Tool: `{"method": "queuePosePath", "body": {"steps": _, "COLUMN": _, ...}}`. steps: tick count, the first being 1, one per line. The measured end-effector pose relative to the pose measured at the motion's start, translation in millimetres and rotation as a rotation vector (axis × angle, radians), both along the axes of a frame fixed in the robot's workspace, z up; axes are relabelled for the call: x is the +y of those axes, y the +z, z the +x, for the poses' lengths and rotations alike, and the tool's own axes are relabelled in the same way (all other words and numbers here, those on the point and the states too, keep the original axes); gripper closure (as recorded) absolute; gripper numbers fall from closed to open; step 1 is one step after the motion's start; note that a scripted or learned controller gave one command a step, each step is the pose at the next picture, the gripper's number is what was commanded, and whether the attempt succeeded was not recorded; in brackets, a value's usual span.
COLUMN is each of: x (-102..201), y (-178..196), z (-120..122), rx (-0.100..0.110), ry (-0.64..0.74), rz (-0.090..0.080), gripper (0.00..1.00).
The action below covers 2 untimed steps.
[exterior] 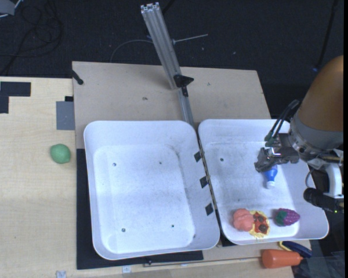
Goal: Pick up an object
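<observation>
Two bins sat side by side on the bench: the left bin (140,190) and the right bin (238,155), their inner walls touching. In the right bin, a bottle (271,177) lay near the right wall, under the gripper (269,160). Along that bin's front wall lay three toys (265,220) in a row. A ball (61,153) lay on the bench, left of both bins. A carrot (281,258) lay before the right bin.

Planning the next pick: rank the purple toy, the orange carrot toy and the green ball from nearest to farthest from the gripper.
From the gripper:
1. purple toy, right bin's near corner.
2. orange carrot toy, on the bench below that bin.
3. green ball, far left, beyond both bins.
</observation>
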<state>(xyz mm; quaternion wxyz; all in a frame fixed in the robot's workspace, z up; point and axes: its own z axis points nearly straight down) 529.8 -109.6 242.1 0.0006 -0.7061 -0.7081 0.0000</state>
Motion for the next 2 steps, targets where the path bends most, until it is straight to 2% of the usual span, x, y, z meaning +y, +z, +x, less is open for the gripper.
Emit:
{"method": "queuePosePath", "body": {"steps": 1, "x": 59, "y": -9, "z": 13, "rx": 0.000, "ry": 0.002, "rz": 0.000, "gripper": 1.00}}
{"method": "queuePosePath", "body": {"steps": 2, "x": 104, "y": -2, "z": 22, "rx": -0.001, "ry": 0.000, "rz": 0.000, "gripper": 1.00}}
